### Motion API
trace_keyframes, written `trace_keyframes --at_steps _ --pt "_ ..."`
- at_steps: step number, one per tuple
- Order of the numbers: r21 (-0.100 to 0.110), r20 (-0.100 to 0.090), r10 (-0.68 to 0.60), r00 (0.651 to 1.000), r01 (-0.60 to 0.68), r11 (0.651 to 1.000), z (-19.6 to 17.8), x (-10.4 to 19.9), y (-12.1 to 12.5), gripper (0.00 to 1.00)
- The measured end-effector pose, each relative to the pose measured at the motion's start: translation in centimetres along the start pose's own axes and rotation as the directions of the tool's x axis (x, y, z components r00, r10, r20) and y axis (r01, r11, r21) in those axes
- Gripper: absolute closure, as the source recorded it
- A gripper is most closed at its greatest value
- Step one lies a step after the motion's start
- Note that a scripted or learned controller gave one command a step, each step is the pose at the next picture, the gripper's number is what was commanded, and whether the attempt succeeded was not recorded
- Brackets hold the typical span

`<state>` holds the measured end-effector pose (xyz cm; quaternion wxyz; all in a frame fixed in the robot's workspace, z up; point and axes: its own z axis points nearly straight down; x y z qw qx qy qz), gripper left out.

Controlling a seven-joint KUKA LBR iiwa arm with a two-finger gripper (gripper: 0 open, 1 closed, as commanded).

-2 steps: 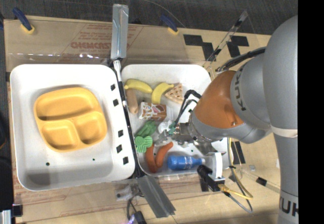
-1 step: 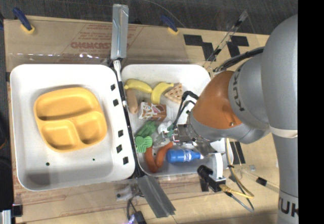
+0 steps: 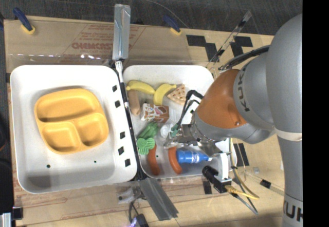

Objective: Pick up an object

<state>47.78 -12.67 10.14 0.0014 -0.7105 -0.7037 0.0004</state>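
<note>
The arm point(image 3: 241, 108) crowds the cluttered right bin point(image 3: 198, 72); the left bin point(image 3: 20, 118) holds a yellow tray point(image 3: 72, 118); the hand's grip is unclear.

I see the yellow divided plastic tray point(image 3: 71, 119) lying in the left white bin point(image 3: 20, 133); in the right white bin point(image 3: 169, 71), two yellow bananas point(image 3: 140, 87) lie at frame top, the blue bottle point(image 3: 191, 157) lower.

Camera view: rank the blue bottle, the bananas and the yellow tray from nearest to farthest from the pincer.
1. Blue bottle, right bin's lower part, just below the pincer.
2. Bananas, right bin's upper part, farther up.
3. Yellow tray, in the left bin, across the divider, farthest.
</note>
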Motion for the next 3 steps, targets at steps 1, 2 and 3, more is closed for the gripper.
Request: trace_keyframes --at_steps 1,2,3 --pt "-0.007 0.003 -0.116 0.993 0.116 0.993 -15.1 2.5 2.3 1.00" --pt "-0.003 0.002 -0.057 0.998 0.057 0.998 -18.4 -1.9 4.9 1.00" --pt "0.003 0.000 0.115 0.993 -0.115 0.993 -15.1 -3.5 4.7 1.00"
